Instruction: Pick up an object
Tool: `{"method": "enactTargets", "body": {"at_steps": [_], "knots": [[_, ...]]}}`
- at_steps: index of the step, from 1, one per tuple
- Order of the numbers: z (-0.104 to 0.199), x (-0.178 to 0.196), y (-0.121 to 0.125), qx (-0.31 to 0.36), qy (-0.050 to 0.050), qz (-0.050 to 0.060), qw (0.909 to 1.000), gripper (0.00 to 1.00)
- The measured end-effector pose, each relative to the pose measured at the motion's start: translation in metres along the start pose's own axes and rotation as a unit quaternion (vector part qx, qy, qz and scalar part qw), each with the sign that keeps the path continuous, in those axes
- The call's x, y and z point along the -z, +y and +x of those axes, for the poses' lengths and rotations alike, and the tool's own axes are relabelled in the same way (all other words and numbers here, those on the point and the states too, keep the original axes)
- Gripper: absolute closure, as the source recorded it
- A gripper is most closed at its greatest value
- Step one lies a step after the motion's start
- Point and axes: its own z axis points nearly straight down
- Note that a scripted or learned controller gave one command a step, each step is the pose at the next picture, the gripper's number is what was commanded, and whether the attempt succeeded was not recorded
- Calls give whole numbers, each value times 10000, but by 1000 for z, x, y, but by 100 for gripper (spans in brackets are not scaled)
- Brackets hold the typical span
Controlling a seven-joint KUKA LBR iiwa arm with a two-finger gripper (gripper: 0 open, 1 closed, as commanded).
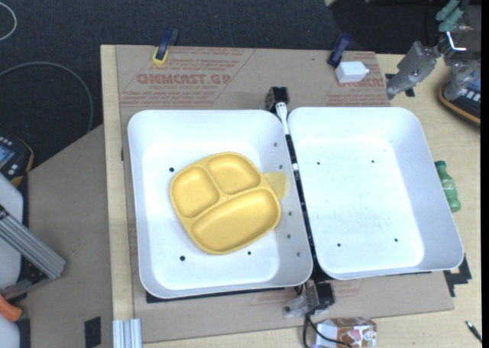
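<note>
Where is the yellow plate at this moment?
In the camera view, the yellow divided plate lies in the left white bin, near its middle, beside the divider between bins.

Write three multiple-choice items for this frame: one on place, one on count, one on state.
1. Where does the yellow plate lie?
A. left bin
B. right bin
C. on the cardboard outside the bins

2. How many compartments does the plate have?
A. two
B. three
C. five

3. How does the plate sit?
A. flat, open side up
B. upside down
C. standing on its edge

Key: 1 A, the yellow plate rests inside the left bin, beside the right bin. 2 B, two small hollows sit above one large hollow. 3 A, the hollows face the camera and the plate lies flat on the bin floor.
</note>
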Motion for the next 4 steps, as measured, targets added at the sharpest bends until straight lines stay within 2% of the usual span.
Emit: {"method": "enactTargets", "body": {"at_steps": [1,2,3,4], "knots": [[55,25,-24,-3,-3,43,10000,0],[143,22,-23,7,-2,63,10000,0],[139,33,-22,-29,-5,42,10000,100],[109,-55,-25,-62,-24,138,9999,100]]}}
